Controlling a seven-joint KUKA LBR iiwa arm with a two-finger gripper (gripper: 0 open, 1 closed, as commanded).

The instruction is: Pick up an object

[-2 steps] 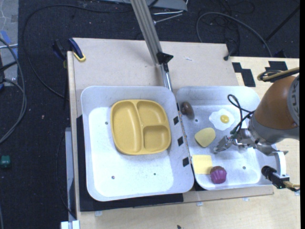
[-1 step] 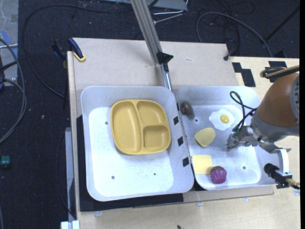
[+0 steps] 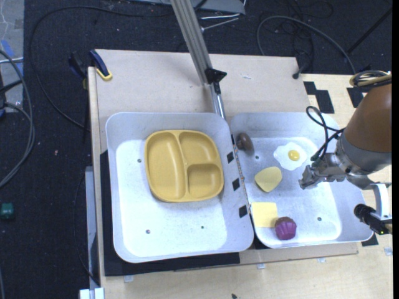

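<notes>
From my remote station: nearest the camera in the right bin (image 3: 349,229) lie a purple toy (image 3: 285,228) and a yellow block (image 3: 264,214). Farther back sit a pale yellow wedge (image 3: 269,179), a fried-egg toy (image 3: 292,156) and a brown piece (image 3: 244,142). The gripper (image 3: 308,178) hovers just right of the wedge; I cannot tell its state. A yellow divided tray (image 3: 184,165) occupies the left bin (image 3: 124,229).

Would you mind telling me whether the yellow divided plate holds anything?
Empty: all three compartments of the yellow plate in the left bin show bare yellow.
</notes>
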